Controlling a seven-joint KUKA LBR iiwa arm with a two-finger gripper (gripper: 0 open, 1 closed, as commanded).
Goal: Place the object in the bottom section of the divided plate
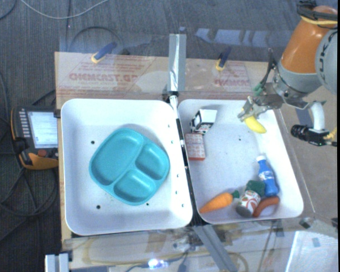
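Note:
A teal divided plate [130, 164] with three sections lies tilted in the left white bin [68, 169]; its section nearest the front [137, 185] holds nothing. My gripper [254, 111] hangs over the far right corner of the right bin [232, 163]. A small yellow banana-shaped object [255, 124] lies directly under the gripper's tip and touches or nearly touches it. Whether the gripper has hold of it is not visible.
The right bin also holds a white and black box [204, 118], a red and white packet [195, 146], an orange carrot [216, 202], a blue bottle [266, 177], a small can [248, 203] and a red sausage [267, 206]. A metal divider post [176, 67] stands between the bins.

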